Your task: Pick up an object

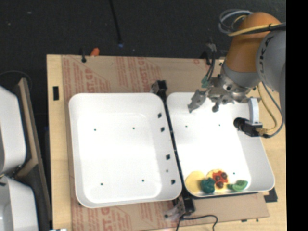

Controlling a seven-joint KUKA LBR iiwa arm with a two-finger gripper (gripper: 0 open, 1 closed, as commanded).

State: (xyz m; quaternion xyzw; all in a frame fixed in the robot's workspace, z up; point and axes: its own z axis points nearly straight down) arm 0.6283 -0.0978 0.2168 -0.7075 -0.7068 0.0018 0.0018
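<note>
Small toys (217, 180) cluster at the right bin's (250, 153) five o'clock; the gripper (204, 106), fingers spread and empty, hovers at twelve, approach pending.

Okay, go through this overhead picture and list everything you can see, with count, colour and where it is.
Shallow plastic bins: two, white, side by side on the bench; left bin, right bin.
Cardboard sheet: one, brown with red print, under both bins.
Flat round yellow piece: one, near corner of the right bin.
Teal lumpy toy: one, beside the yellow piece.
Red toy with dark spots: one, right of the teal toy.
Small green toy: one, rightmost of the cluster.
Robot arm: one, grey and orange; its gripper with jaws apart, above the right bin's far end.
</note>
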